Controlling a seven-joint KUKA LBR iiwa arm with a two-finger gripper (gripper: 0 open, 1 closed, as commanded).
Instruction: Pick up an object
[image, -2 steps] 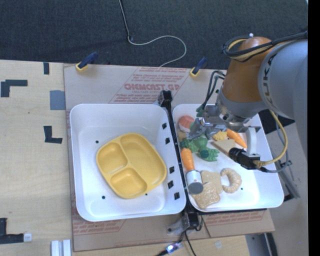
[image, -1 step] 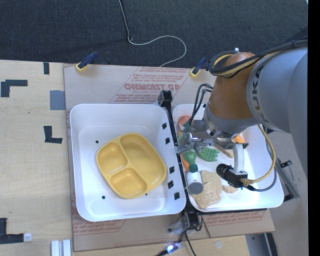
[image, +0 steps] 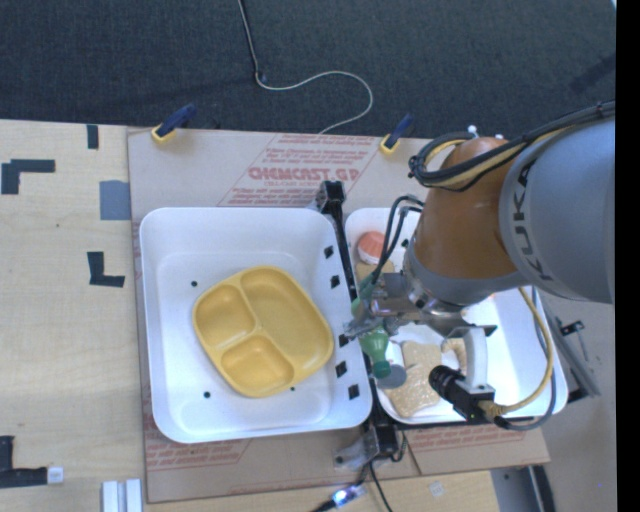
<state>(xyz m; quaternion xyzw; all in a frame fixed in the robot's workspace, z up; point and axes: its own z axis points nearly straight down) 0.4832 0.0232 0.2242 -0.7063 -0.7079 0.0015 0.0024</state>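
The grey and orange arm (image: 480, 230) hangs low over the right white bin (image: 520, 385), its hand (image: 378, 325) above a green plastic object (image: 376, 348) beside tan bread-like pieces (image: 415, 385). Finger state: cannot tell. Likely reaching; next, close and lift.

This is a robotics lab or test cell, not a home. An industrial arm (image: 520, 220) fills the right of the frame above two white bins (image: 160, 300) set on a cardboard sheet (image: 300, 170), which blue-and-yellow clamps (image: 173, 123) pin down at its top corners. Black tape marks (image: 30, 172) lie on the wooden bench (image: 50, 300) at left. A loose cable (image: 320, 80) trails over dark carpet (image: 120, 50) along the top.
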